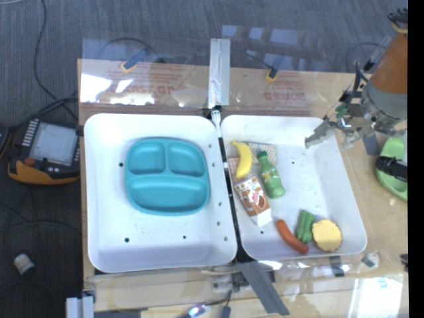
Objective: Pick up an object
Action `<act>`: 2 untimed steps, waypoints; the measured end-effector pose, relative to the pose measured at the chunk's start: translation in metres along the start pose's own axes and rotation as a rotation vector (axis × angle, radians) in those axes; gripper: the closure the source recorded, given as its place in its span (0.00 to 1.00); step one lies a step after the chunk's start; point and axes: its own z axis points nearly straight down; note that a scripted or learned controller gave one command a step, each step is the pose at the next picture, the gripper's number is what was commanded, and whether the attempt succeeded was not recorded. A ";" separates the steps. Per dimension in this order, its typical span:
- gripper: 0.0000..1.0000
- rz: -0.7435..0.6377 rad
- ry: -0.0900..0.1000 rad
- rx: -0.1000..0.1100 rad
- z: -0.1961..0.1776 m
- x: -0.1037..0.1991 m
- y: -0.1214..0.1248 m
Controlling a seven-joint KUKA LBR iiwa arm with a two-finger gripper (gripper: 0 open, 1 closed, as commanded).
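Six small toy foods, the slim green plastic bottle [270,174] among them, are lying along the right white bin's [331,197] left side, well left of the grey two-finger gripper [324,132], its jaws hanging spread and empty.

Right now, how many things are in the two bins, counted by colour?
Yellow: 2, banana, round yellow piece
Green: 2, bottle, green vegetable
Red: 2, carton, sausage
Blue: 1, divided plate
Total: 7
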 end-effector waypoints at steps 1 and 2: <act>0.00 0.000 0.000 0.000 0.000 0.000 0.000; 0.00 -0.437 0.000 -0.001 0.071 0.065 0.016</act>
